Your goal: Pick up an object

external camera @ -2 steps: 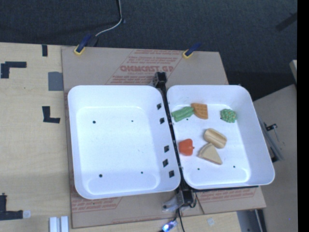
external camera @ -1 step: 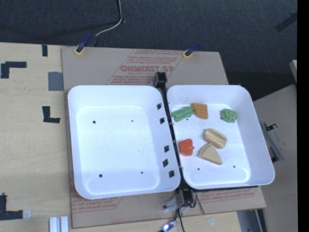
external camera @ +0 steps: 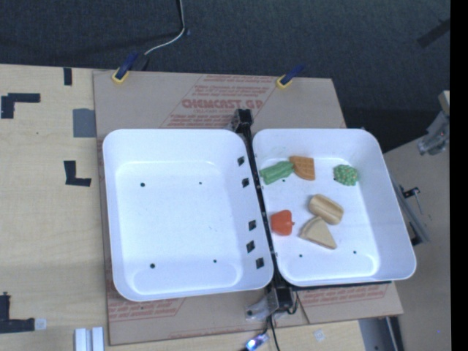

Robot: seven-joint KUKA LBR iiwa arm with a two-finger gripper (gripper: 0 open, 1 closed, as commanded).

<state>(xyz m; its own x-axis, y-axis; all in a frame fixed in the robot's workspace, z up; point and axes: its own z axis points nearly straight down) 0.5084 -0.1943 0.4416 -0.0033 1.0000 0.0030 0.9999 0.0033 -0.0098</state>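
Several toy food items lie in the right bin (external camera: 382,196). A long green piece (external camera: 276,172) sits near the bin's left wall, touching an orange piece (external camera: 303,167) on its right. A small green knobbly item (external camera: 346,174) lies apart toward the right wall. Lower down, a tan roll (external camera: 326,208) rests just above a tan wedge (external camera: 318,233). A red-orange item (external camera: 282,222) sits to the left of the wedge, close to the divide between the bins.
The left bin (external camera: 117,218) adjoins the right one along a hinge with black clips (external camera: 252,225). Both rest on a cardboard sheet (external camera: 212,101) on the bench. A grey piece of hardware (external camera: 436,129) juts in at the right edge, off the bins.
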